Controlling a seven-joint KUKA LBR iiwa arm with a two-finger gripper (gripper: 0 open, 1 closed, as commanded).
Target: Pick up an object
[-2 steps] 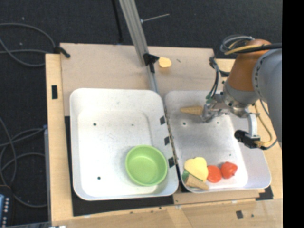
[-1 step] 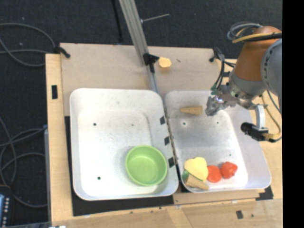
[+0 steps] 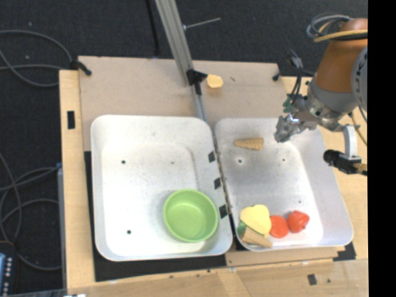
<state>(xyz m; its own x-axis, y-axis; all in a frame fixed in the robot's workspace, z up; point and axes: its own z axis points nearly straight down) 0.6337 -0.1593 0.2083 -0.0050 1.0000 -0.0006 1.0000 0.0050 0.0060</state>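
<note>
a small tan cone-shaped object point(image 3: 249, 143) is seen lying in the right white bin point(image 3: 322, 184), near its far edge. the gripper point(image 3: 284, 130) is positioned just beside it, apart; its grip state cannot be told.

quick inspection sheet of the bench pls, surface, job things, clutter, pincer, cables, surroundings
surface: tan bench board bearing the left bin and the right bin side by side
job's things: left bin holds a green bowl; right bin holds a tan cone piece near its far edge, plus a yellow piece and two red pieces at its near edge
clutter: small yellow lump on the board behind the bins
grippers: pincer above the right bin's far corner, holding nothing visible
cables: loops on the dark floor at left
surroundings: slanted metal rail
</note>
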